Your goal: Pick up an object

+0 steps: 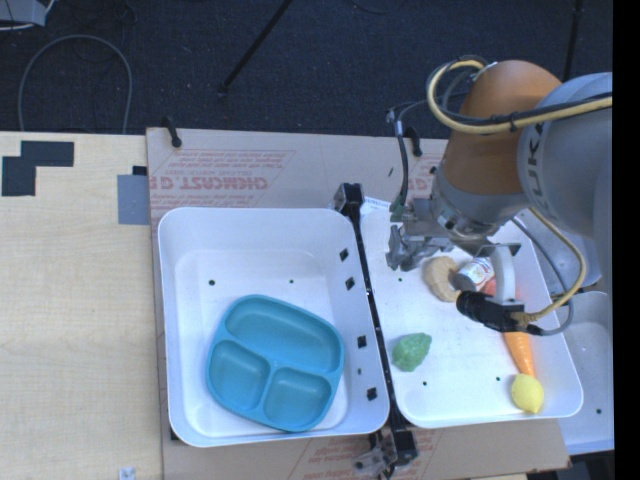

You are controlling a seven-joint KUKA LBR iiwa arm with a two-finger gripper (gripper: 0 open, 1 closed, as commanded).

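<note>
A blue divided plate point(275, 362) lies flat in the left white bin point(185, 298), tilted toward its front corner. Both bins sit on a cardboard sheet point(230, 173) printed with red lettering, over a pale wooden bench point(70, 318). Beyond it, cables point(75, 53) trail across dark carpet point(320, 58).

The scene was evenly and brightly lit from above, and the white bins point(450, 408) were nearly washed out, while the dark floor point(250, 48) behind the bench point(70, 318) stayed dim. Shadows were soft and short, the clearest lying under the blue tray point(275, 363). Focus was moderate, with small details looking slightly soft and grainy.
</note>
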